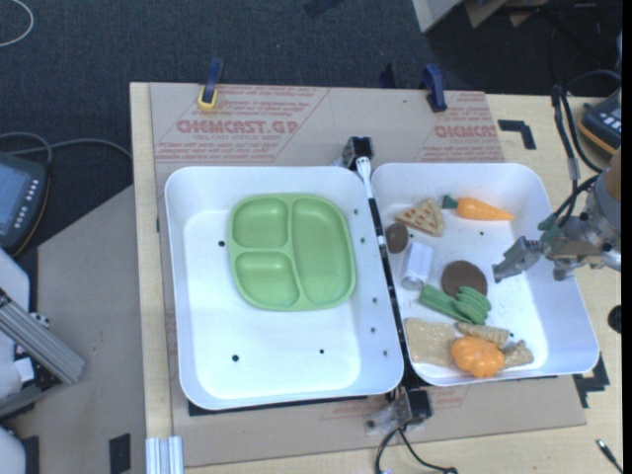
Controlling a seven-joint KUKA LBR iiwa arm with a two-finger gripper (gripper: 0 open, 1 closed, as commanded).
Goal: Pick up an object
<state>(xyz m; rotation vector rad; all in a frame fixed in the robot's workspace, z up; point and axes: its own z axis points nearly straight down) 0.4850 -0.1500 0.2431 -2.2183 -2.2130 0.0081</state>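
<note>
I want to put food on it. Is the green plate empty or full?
Empty. The green plate lies flat in the left bin, and all three of its sections show only bare green.

Arm: entered from the right edge, only its wrist end in frame, grey, reaching leftward at mid-height.
Wrist: lay roughly level, pointing left and slightly downward.
Tool point(515, 263): dark two-finger head at the arm's left tip, angled down-left.
Fingers: too small and blurred to judge their spread.
Grasp: nothing seen between the fingers.
</note>
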